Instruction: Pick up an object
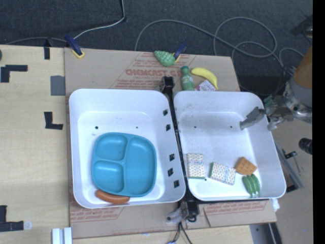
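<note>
My gripper hangs over the right rim of the right bin, its two grey fingers spread open with nothing between them. Well below it, near the bin's front edge, lie two patterned packets, an orange waffle-like piece and a green vegetable. The left bin holds a blue divided plate, and an orange sausage lies at the plate's front edge.
Behind the bins on the cardboard sit a green bottle, a banana, a small packet and a green toy. Cables run across the dark floor at the back. A black divider clip joins the bins.
</note>
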Controlling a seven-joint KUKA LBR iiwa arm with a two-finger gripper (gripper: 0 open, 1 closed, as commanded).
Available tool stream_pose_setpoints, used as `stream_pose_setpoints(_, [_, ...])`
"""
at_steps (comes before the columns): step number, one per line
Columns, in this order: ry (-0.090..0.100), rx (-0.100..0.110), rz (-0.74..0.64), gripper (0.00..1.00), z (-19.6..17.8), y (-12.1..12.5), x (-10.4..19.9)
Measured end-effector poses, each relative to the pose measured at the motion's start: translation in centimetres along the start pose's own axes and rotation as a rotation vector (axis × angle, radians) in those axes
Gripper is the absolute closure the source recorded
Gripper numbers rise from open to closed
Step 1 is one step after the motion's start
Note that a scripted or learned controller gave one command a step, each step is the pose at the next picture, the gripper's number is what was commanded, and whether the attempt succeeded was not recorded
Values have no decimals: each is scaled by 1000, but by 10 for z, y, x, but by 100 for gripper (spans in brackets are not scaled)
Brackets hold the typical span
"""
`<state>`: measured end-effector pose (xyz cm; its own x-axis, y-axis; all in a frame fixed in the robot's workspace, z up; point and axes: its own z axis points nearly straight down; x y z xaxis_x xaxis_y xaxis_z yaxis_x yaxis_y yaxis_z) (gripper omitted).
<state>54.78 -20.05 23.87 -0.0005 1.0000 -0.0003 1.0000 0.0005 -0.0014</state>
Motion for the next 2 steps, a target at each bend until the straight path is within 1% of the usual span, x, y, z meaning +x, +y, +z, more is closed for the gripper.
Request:
stream_pose_setpoints(1, [2,2,1,0,142,-50,-9])
stream_pose_setpoints(2, [2,0,0,100,132,-49,-9])
